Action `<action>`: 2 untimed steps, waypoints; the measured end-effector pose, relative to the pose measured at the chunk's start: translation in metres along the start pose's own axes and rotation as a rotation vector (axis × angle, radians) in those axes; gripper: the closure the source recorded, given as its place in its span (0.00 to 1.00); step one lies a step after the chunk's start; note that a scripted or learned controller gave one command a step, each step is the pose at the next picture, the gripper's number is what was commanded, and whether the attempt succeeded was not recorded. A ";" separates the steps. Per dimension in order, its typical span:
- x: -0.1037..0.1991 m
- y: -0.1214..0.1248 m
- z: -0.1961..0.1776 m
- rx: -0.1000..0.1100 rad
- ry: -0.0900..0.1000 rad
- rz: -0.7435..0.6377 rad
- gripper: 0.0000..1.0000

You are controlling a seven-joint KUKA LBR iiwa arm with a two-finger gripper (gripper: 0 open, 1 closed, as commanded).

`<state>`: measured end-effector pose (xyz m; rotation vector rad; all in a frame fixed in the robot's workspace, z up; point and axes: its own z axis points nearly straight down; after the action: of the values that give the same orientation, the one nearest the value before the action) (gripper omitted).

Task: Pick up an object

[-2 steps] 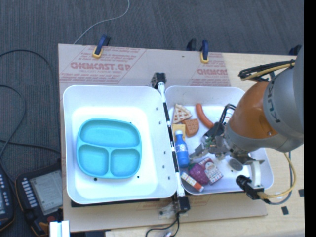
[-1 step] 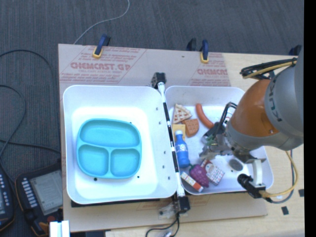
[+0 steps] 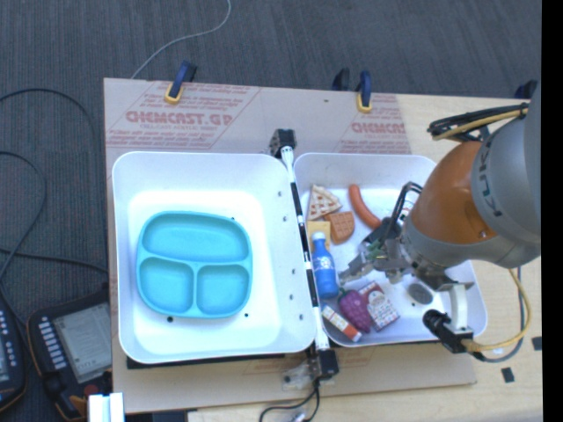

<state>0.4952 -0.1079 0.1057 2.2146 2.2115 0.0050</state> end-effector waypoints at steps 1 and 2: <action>0.000 0.001 -0.008 0.001 0.001 -0.001 1.00; 0.001 0.001 -0.008 0.001 0.001 -0.001 0.00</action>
<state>0.4958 -0.1073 0.1140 2.2143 2.2139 0.0043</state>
